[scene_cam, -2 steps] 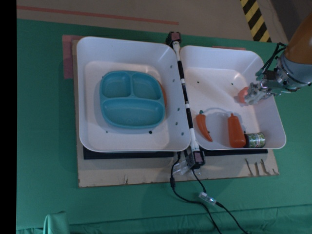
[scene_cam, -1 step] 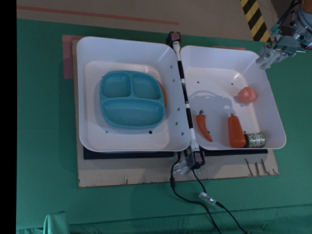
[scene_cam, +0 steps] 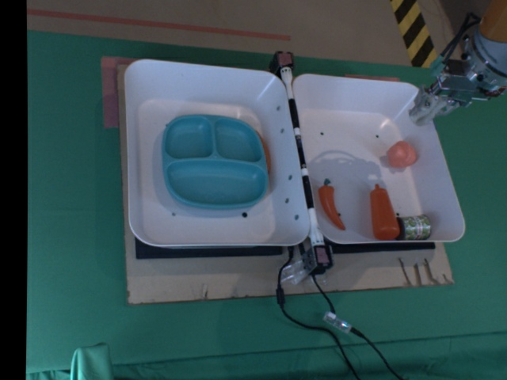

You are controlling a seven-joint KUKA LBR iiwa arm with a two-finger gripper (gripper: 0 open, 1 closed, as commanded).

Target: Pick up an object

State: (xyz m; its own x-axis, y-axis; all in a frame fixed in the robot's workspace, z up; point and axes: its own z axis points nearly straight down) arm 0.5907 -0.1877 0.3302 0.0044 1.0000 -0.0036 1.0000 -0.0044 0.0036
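Inside the right bin [scene_cam: 444, 176], four objects are lying: one pink ball [scene_cam: 402, 154], one carrot [scene_cam: 329, 204], one orange bottle [scene_cam: 383, 212], one can [scene_cam: 414, 227]. Gripper [scene_cam: 422, 111] is hovering at the far right rim, holding nothing; finger opening cannot be determined. Descending here risks striking the rim. Left bin [scene_cam: 150, 81] is carrying one teal plate [scene_cam: 214, 161].

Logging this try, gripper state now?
Gripper: nothing held, above the right bin's far right corner; open or shut cannot be told.

Lab bench: hazard tape [scene_cam: 412, 14], cabling [scene_cam: 333, 311]
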